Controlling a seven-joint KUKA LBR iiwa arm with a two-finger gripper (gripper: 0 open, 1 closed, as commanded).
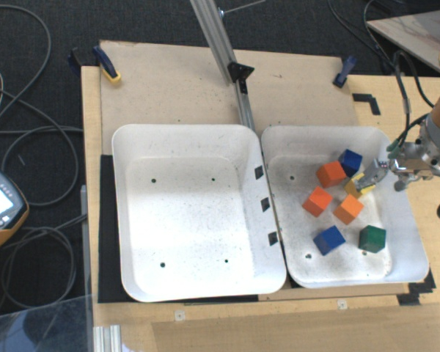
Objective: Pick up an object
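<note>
The right bin (293, 152) holds several small blocks. At the back lies a blue block (350, 160), with a red-orange block (331, 173) beside it. Two orange blocks (317, 201) (348, 209) sit in the middle. Nearer the front are a second blue block (328, 239) and a green block (372, 238). A small yellow block (358, 187) lies right at the tip of my gripper (381, 170), which reaches in over the bin's right rim. Whether the yellow block is held is unclear from this angle.
The left bin (132, 196) stands beside the right one. A slanted metal bar (216, 35) runs down to the gap between the bins. Blue clamps (106, 63) (344, 70) hold the board's back corners. Cables and a handheld device (0, 204) lie at the left.
</note>
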